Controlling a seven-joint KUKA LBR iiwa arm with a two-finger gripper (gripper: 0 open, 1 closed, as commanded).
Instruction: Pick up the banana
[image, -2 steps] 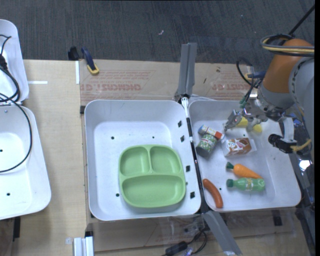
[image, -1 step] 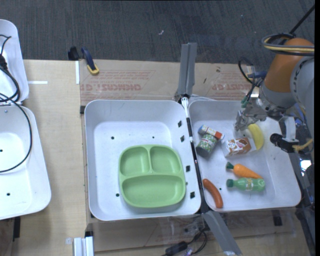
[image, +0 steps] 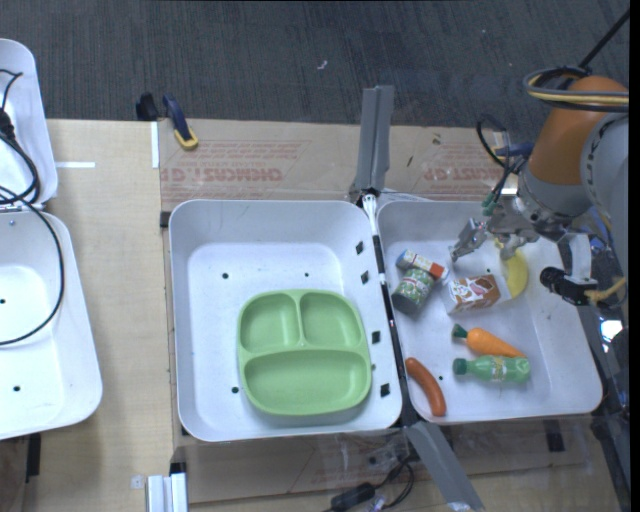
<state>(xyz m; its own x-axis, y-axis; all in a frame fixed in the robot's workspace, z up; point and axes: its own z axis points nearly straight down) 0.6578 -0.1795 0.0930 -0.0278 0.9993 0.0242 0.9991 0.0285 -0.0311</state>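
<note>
While over banana (image: 516, 274), hand (image: 487, 243) hovers, empty.

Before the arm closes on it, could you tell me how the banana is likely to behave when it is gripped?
The banana looks curved and smooth, so it may slip or twist between two fingers. It lies flat in the right bin beside the snack packet, so a nudge would probably slide it, not roll it. The gripper sits close by.
</note>
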